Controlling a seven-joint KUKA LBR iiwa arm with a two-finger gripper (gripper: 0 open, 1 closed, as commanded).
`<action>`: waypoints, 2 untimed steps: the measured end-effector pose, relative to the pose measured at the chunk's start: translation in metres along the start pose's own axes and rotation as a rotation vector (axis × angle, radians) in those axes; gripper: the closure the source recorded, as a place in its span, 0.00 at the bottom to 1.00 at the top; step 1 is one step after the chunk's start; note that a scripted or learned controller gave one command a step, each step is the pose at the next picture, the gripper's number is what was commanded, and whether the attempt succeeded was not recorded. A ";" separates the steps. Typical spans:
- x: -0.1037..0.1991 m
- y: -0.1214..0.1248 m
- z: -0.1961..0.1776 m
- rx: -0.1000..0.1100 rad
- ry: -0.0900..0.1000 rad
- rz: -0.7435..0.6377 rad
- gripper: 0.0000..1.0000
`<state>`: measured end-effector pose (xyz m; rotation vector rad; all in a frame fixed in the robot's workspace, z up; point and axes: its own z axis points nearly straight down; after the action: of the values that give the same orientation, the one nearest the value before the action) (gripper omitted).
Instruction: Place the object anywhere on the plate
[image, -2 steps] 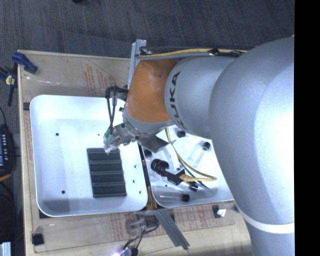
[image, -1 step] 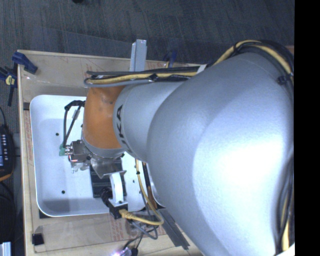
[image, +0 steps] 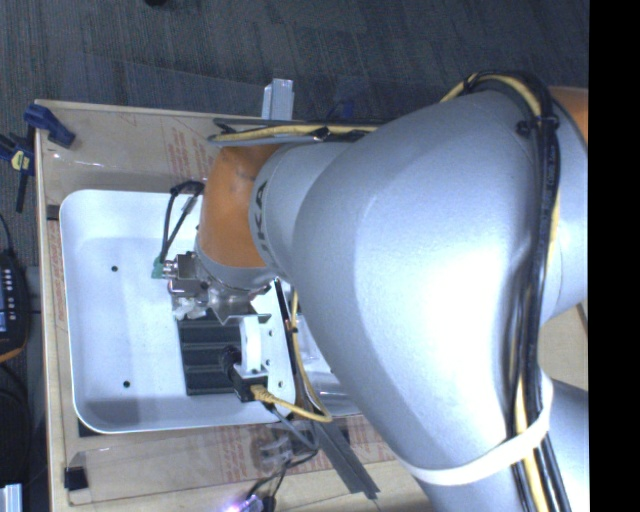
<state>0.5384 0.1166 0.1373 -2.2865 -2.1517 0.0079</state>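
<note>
The view from above is largely taken up by the grey arm (image: 430, 290), which reaches in from the right, its orange band (image: 232, 215) lying over the inner edge of the left white bin (image: 95, 300). Below the band, the gripper (image: 215, 350) is seen as a dark, ribbed block with white side parts, hanging low over the right portion of that bin's floor. Whether the jaws are apart or together cannot be told, since they are viewed from behind and above. Black cables (image: 178, 215) loop from the band down to the wrist, and a yellow cable (image: 290, 400) runs along the gripper's side. The object and the plate cannot be made out; the ground where they might lie is covered by the arm. The bin stands on the light wooden table (image: 130, 135), at whose far left corner a blue clamp (image: 45, 122) is fixed.
</note>
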 end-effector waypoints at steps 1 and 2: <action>-0.008 0.030 0.046 0.001 0.003 0.281 1.00; 0.057 -0.059 0.046 0.001 0.003 0.395 1.00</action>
<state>0.4823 0.1769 0.0912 -2.6630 -1.6601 0.0053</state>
